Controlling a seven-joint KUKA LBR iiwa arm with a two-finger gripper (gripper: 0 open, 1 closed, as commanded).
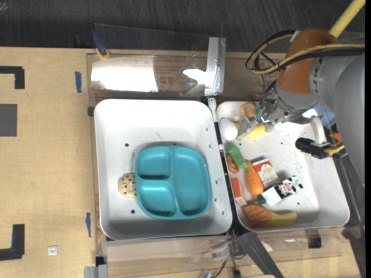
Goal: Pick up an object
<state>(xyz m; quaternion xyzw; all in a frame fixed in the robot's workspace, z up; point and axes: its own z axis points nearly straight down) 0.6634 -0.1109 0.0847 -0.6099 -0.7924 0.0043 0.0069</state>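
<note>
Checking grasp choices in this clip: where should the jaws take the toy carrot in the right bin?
Grip the carrot across its thick orange middle, coming straight down. It lies flat, with its long axis running up-down in the view; the carton sits tight on its right, so clearance there looks slim.

Arm: cut off by the right edge of the camera view; its bulk covers the upper right corner of the right bin.
Gripper: fingertips lost among the objects at the bin's upper left; spacing not readable.
Yellow item under the gripper: partly covered, identity unclear.
Cookie: right part hidden behind the teal tray.
Small black-and-white object: too small to identify, possibly a toy cow.
</note>
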